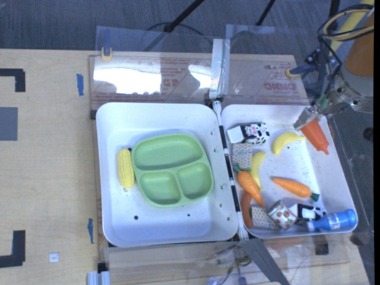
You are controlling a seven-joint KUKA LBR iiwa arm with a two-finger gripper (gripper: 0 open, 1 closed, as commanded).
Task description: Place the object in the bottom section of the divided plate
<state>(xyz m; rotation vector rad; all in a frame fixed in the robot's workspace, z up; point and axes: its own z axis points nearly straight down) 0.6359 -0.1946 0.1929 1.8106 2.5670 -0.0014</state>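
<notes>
The gripper (310, 119) hangs above the right bin (332, 177), seemingly clamping an orange carrot (317, 134); lift clear, then cross to the green divided plate (172, 170).

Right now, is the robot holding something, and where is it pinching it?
It seems to hold an orange carrot-like toy by its top end, over the right bin; the pinch itself is too blurry to confirm.

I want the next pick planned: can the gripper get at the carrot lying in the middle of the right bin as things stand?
Probably yes. The carrot lies on bare bin floor with nothing on top of it, and the gripper sits at the same bin's far right corner.
</notes>
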